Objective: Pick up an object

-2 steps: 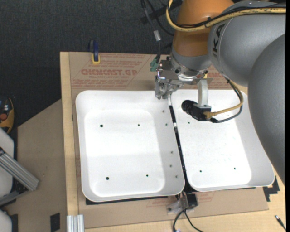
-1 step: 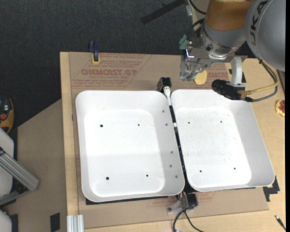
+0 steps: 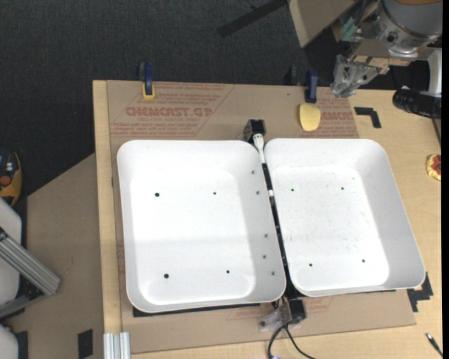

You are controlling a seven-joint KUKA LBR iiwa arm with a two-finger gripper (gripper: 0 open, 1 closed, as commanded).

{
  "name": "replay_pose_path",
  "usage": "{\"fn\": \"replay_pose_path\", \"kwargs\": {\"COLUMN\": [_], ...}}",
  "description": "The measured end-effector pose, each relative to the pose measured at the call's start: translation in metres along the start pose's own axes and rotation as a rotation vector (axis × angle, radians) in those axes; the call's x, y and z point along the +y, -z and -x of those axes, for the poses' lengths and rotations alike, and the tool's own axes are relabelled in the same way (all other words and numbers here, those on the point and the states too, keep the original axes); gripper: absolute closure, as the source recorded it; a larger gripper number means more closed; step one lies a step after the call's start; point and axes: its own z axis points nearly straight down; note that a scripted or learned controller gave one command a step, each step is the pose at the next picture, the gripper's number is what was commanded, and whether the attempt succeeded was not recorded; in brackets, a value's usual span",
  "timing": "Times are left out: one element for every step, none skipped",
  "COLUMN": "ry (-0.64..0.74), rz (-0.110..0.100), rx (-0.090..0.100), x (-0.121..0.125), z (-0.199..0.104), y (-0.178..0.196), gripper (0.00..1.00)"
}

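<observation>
My wrist housing (image 3: 410, 17) is rounded grey-silver metal with an orange band at its top edge; below it, above the right bin (image 3: 393, 210), my gripper (image 3: 345, 85) shows grey metal fingers, with teal fittings

— From my station the arm (image 3: 410, 17) is cut off by the top edge at far right
— And the gripper (image 3: 349, 76)?
— Too blurred; I can't read it
</observation>
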Motion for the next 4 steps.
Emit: {"fn": "replay_pose_path", "kwargs": {"ry": [0.016,0.005,0.009,-0.001], "rz": [-0.019,-0.005,-0.015,-0.014], "rx": [0.008,0.004,0.006,0.003], "x": [-0.004,-0.002,-0.003,-0.007], "z": [-0.108,-0.064,-0.072,0.053], "y": [-0.087,-0.052,-0.073,-0.087], "gripper": [1.00,1.00,1.00,1.00]}}
